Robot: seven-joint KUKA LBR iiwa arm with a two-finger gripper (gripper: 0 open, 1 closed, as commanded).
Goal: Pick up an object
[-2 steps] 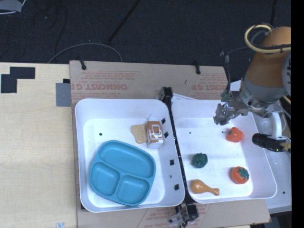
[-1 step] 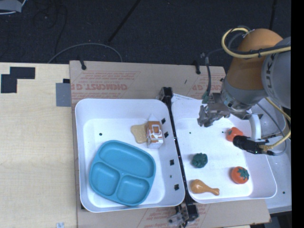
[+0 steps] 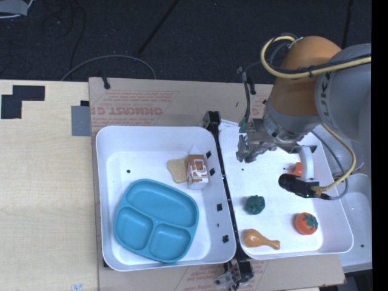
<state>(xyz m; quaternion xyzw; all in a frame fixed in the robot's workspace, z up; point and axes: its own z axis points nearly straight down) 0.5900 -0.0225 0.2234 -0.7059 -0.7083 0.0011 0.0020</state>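
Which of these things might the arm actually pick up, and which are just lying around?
Could be picked, right bin, near the tool:
green lump
orange tomato-like toy
drumstick-shaped toy

Lying about, left bin:
blue divided plate
small carton
tan flat piece

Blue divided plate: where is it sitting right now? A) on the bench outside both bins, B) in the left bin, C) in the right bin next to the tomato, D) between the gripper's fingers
B: the blue divided plate lies flat on the floor of the left bin, in its near half, below the small carton.
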